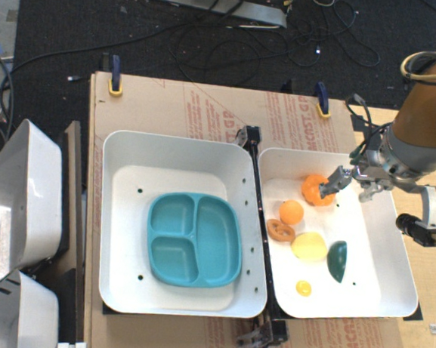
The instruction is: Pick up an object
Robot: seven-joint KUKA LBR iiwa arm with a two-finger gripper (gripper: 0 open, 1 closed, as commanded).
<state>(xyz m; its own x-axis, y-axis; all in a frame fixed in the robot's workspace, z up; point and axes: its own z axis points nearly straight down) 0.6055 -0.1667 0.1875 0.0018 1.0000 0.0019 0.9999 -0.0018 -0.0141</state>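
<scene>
My gripper point(351, 187) hangs over the back of the right bin point(394, 245), open, and the bin floor shows between its fingers. Its left fingertip point(332, 187) lies against the right side of a large orange fruit point(313, 190); I cannot tell whether they touch. Nothing sits between the fingers. In front of that fruit are a smaller orange ball point(291, 211), a brown ring point(280, 229), a yellow lemon point(309, 246), a dark green piece point(336, 260) and a small yellow piece point(303, 288).
The left bin point(125, 199) holds a teal divided plate point(195, 239). A black divider point(259, 211) runs between the bins. Both stand on a cardboard sheet point(186, 106) held by clamps. Spare white bins point(14, 205) are stacked at far left.
</scene>
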